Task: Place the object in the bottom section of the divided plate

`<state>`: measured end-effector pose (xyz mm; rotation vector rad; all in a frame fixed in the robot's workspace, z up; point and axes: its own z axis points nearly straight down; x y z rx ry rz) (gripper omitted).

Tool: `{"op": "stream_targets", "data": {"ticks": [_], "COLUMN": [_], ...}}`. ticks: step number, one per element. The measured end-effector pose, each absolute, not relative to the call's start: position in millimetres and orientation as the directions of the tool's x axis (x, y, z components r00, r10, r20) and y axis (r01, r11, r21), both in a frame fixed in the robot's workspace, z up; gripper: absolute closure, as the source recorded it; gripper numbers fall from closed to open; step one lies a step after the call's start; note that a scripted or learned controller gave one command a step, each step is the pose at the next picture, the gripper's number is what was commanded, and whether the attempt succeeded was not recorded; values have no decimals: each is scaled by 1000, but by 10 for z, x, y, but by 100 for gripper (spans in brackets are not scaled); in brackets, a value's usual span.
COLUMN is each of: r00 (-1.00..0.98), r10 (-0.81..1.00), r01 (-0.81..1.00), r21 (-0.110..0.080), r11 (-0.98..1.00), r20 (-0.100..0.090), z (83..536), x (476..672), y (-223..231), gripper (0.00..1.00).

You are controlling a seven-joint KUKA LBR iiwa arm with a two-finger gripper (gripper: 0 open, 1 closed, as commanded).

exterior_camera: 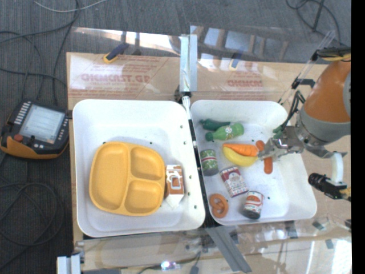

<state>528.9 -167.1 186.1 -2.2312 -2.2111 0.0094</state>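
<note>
Reaching in from the right, the arm (328,104) slants down over the right bin (296,210), its gripper (268,153) low beside the carrot (240,149) and banana (239,158). Orange-tipped fingers (268,165) stand apart, nothing between them. The yellow divided plate (128,178) lies in the left bin (91,119), a small carton (174,181) touching its right rim. Wrist housing hides part of the bin's right wall.

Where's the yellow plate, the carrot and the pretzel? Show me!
yellow plate (108,173): camera view, on its big left section.
carrot (242,150): camera view, on the middle of its orange body.
pretzel (218,205): camera view, on its brown loop.
</note>
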Motion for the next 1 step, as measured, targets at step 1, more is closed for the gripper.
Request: {"op": "stream_targets", "data": {"ticks": [1], "r00": [-125], "r10": [992], "r01": [992], "r21": [-5], "r11": [125], "r20": [2], "z": [1816], "x": [4894], "y": [-854], "gripper": [100]}}
